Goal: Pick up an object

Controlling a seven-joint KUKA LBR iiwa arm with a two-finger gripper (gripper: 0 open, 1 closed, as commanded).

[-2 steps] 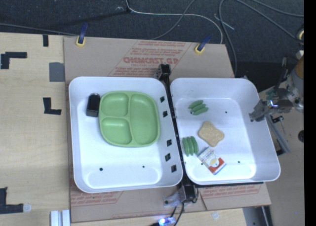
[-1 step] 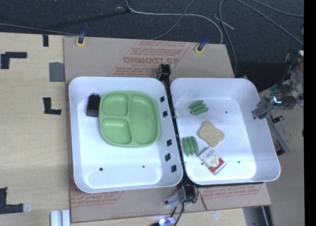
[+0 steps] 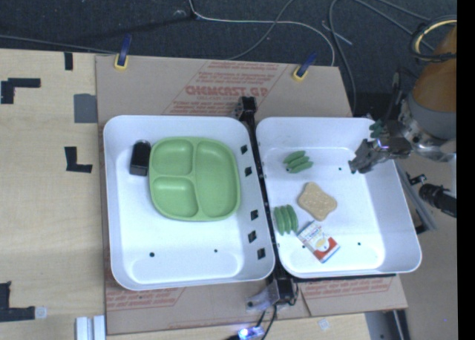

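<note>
The right bin (image 3: pixel 386 205) holds a green pea pod (image 3: pixel 297 161) near its back left, a tan slice of bread (image 3: pixel 317 201) in the middle, a second green pod (image 3: pixel 286 219) at the left and a small red and white packet (image 3: pixel 319 243) near the front. My gripper (image 3: pixel 365 159) hangs over the bin's back right corner, well to the right of the pea pod. Its dark fingers point down and left with nothing between them. How far apart they stand is too small to tell.
The left bin (image 3: pixel 126 249) holds a green divided plate (image 3: pixel 194 178) and a small black block (image 3: pixel 139 158) at the plate's left. A black divider with clips (image 3: pixel 256 182) runs between the bins. Cables (image 3: pixel 297 12) lie on the dark surface behind.
</note>
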